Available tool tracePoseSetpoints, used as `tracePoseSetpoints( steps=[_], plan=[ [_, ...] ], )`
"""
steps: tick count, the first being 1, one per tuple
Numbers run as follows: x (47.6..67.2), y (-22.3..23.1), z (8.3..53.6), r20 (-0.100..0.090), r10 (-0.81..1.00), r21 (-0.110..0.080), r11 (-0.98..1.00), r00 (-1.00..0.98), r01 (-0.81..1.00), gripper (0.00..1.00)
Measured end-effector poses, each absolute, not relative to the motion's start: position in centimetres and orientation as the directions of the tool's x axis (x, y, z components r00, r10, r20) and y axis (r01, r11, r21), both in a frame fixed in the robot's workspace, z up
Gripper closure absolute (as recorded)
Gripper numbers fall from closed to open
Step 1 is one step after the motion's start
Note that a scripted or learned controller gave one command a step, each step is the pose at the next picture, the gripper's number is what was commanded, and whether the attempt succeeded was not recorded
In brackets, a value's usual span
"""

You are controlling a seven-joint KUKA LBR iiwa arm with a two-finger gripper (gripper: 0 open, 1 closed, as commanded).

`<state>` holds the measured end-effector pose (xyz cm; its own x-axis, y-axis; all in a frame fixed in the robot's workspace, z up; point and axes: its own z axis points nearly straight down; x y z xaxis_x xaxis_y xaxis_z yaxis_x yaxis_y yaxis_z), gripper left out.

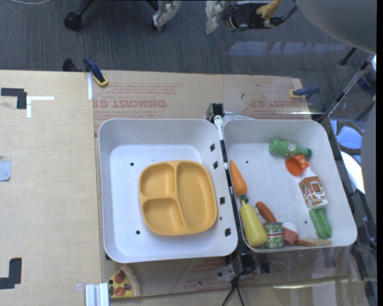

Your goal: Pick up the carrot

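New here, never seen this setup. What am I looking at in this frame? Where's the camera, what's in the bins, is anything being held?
One fixed camera looks down at a slant on a bench holding two shallow white bins. The grey shape at the top right is probably part of the robot arm. The left bin holds a yellow divided plate. The right bin holds toy food: the carrot by the left wall, a yellow bottle, a small green can, a red sausage, a green bottle and a carton. Everything lies loose; nothing is held.
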<state>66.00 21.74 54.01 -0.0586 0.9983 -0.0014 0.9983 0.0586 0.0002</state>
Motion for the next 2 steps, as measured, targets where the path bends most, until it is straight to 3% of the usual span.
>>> tracePoseSetpoints(
  steps=[1, 2],
  plan=[
    [66.12, 21.75, 54.75, -0.003, 0.998, 0.0, 0.061, -0.061, 0.998, 1.0],
    [66.12, 21.75, 54.74, -0.003, 0.998, 0.0, 0.061, -0.061, 0.998, 0.0]
  ],
)
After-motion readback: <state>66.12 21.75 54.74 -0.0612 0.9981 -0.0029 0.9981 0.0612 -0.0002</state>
